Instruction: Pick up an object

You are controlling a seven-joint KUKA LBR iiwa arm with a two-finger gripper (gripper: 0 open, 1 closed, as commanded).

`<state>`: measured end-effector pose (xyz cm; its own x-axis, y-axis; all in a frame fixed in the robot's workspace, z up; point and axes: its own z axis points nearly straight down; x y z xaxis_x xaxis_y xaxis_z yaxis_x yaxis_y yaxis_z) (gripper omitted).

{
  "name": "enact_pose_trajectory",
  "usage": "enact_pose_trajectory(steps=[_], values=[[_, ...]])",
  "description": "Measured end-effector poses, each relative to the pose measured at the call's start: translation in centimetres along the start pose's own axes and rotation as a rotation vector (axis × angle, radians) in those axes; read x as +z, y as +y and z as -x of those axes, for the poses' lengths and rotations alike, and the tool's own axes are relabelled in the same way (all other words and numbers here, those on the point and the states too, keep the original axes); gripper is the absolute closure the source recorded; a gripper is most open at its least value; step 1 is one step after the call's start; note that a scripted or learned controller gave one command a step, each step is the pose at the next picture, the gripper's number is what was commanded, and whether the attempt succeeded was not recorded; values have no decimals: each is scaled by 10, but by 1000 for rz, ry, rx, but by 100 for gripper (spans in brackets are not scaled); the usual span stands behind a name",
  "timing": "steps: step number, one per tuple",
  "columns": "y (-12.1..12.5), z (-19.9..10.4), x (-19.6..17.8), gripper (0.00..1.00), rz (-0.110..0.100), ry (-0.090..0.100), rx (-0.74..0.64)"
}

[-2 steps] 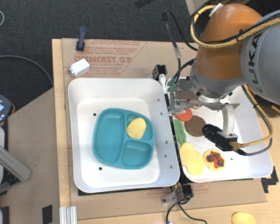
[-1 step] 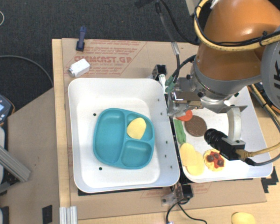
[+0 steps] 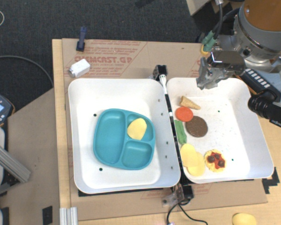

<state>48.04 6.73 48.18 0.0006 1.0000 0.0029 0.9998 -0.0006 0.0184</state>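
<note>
Surface (image 3: pixel 131 55): brown cardboard sheet carrying two shallow white bins side by side. Landmark for all positions: the black divider strip (image 3: pixel 167 108) where the bins meet.

Left bin (image 3: pixel 79 125), left of the divider: holds a teal compartment tray (image 3: pixel 113 142). A yellow oval food piece (image 3: pixel 137 128) lies in the tray's compartment nearest the divider, on the far side.

Right bin (image 3: pixel 243 139), right of the divider: holds small toy foods clustered just beside the divider. Far to near: tan wedge (image 3: pixel 189 102), orange-red disc (image 3: pixel 184 114), brown round cookie (image 3: pixel 196 126) touching the disc, green pod (image 3: pixel 181 131) lying along the divider, yellow flat piece (image 3: pixel 192 158), small pizza-like round (image 3: pixel 215 160) with red topping.

Arm (image 3: pixel 262 18): grey with orange band, right of the divider, over the far edge of the right bin.

Tool (image 3: pixel 207 81): hangs above the bin's far rim, apart from the foods; nearest item is the tan wedge. Cannot tell whether released or clenched; nothing visible in it.
</note>
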Motion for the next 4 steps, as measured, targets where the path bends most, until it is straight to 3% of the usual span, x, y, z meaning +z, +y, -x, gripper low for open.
enact_pose_trajectory(steps=[1, 2, 3, 4], values=[[-3, 3, 67, 100, -25, -4, 1], [-5, 71, 165, 100, -30, -6, 8], [-3, -15, 128, 100, -14, 0, -10], [-3, -10, 119, 100, -15, -3, -2]])
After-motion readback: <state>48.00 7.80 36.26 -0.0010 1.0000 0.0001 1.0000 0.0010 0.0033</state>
